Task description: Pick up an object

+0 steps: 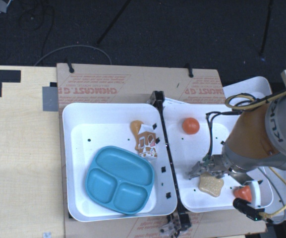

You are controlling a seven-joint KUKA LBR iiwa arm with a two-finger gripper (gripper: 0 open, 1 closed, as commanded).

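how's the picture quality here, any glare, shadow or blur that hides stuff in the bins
Camera view: even, soft lighting, slightly grainy; the white bins look bright but not blown out; the blue plate and orange ball read clearly; the arm covers part of the right bin, and the gripper by the beige sponge is murky.

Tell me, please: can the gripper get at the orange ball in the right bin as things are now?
Probably yes. The orange ball lies alone on the open floor of the right bin, with nothing on it or against it. The gripper is low in the same bin, near a tan sponge-like piece.
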